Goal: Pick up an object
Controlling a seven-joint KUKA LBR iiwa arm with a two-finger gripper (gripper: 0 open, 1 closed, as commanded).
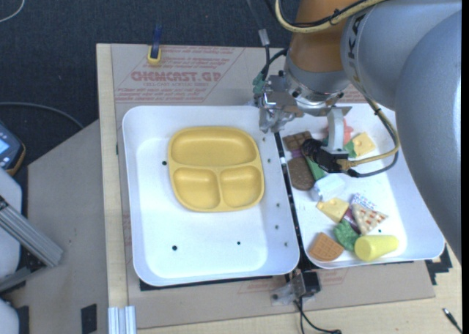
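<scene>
Your tool [293,114] hovers at the right white plastic bin's [421,234] far-left corner, above the brown toy pieces [299,164]; I cannot tell its grip state.

The bench [183,292] is viewed from a single fixed camera mounted above, angled downward at a slant. Both white bins [146,201] are framed at moderate range, the arm [410,39] entering from the right.
</scene>
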